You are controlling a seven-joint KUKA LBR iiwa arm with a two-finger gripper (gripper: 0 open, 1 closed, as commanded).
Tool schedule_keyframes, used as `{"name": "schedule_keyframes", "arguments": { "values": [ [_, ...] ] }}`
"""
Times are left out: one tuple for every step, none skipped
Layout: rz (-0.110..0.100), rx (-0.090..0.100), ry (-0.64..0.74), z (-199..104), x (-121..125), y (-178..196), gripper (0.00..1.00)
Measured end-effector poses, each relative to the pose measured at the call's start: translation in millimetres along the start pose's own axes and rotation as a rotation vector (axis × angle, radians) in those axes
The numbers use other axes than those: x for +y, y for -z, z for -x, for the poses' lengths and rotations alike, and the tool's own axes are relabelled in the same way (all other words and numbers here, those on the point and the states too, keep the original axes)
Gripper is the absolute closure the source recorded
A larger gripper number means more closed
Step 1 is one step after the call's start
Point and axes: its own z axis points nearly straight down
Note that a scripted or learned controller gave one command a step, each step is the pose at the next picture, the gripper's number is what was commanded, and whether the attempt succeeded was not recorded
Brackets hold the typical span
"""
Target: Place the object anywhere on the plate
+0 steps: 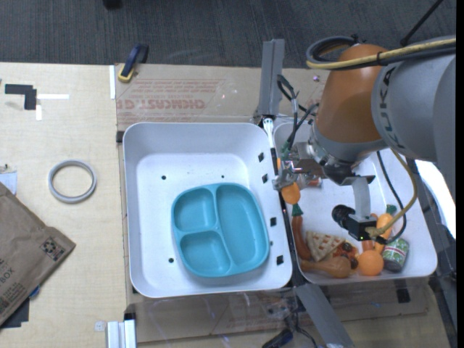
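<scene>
On the desk's left part lie a ring of tape (72, 180) and a brown cardboard box (25, 249), well apart from the bins. The left bin (145, 151) carries the blue plate (220, 228), a three-compartment dish lying flat toward that bin's near right corner, with nothing on it.

Just past the wall shared by the two bins, near the far left corner of the right bin (420, 256), the end effector (291, 174) hangs low under the arm's orange band. A small orange object (291, 193) sits directly beneath it, touching or nearly touching its tip. Whether it is actually pinched there I cannot tell, since the arm's body and cables cover the grasping parts, and how far they stand apart is equally unclear.

Judging from this, the coming move turns on one relation: the plate lies to the left of the end effector and somewhat toward the near edge, across the shared bin wall. The object must clear that wall before it comes down.

Along the near edge of the right bin lies a heap of toy food (341, 256), including a pizza slice (324, 245), an orange ball (370, 262) and a small can (396, 251).
</scene>
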Motion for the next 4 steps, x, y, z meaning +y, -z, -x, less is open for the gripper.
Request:
{"name": "schedule_keyframes", "arguments": {
  "values": [
    [0.0, 0.0, -0.001, 0.5, 0.0, 0.1, 0.0],
    [-0.001, -0.001, -0.007, 2.9, 0.5, 8.4, 1.0],
    [-0.001, -0.001, 0.142, -90.5, -37.4, -17.4, 1.0],
    [0.002, -0.002, 0.271, -63.9, 67.8, 0.8, 1.0]
  ]
}}
